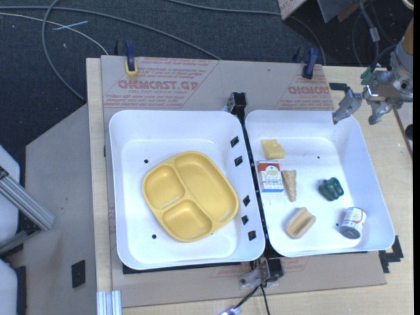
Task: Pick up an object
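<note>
Above the right bin's (367, 149) far corner, pincer (357, 108) spread wide, gripping nothing. Nothing lifted yet: green toy (331, 189), small can (352, 222), bread piece (299, 222) lying below-left, well apart.

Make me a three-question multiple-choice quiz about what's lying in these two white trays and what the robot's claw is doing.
1. Where is the yellow three-compartment plastic plate?
A. left white bin
B. right white bin
C. on the bare bench

2. How many small things lie in the right white bin?
A. two
B. four
C. six

3. What is the two-finger gripper doing?
A. holding the plate
B. hanging with nothing in it over the right bin's far corner
C. pressing on the dark green toy

Answers: 1 A, the plate fills the left bin's floor. 2 C, six separate items are there. 3 B, nothing sits between its fingers.
</note>
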Robot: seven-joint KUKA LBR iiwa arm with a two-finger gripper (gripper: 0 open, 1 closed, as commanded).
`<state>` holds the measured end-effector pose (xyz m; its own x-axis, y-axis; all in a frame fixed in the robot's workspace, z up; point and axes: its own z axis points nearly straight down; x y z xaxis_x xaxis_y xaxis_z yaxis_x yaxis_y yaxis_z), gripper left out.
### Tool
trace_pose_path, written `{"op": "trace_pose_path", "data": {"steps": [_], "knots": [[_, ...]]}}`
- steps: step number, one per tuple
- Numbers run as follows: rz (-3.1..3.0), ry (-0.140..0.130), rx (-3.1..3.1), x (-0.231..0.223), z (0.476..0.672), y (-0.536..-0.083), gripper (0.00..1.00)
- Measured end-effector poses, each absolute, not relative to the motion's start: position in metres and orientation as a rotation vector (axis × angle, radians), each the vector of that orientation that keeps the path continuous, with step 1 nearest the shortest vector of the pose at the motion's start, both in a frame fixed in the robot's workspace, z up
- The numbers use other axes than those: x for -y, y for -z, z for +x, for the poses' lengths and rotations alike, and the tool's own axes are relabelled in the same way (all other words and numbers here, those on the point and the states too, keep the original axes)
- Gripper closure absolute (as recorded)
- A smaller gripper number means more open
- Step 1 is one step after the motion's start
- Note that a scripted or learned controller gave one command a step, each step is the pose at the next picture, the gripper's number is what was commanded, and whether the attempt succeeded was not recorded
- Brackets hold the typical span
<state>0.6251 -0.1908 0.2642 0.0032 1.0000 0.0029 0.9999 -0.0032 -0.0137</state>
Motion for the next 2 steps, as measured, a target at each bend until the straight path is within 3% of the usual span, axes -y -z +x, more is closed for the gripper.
{"op": "trace_pose_path", "data": {"steps": [1, 2], "knots": [[-2.221, 0.0, 2.222, 0.19, 0.627, -0.273, 0.0], [-2.219, -0.002, 2.221, 0.191, 0.633, -0.231, 0.0]]}}
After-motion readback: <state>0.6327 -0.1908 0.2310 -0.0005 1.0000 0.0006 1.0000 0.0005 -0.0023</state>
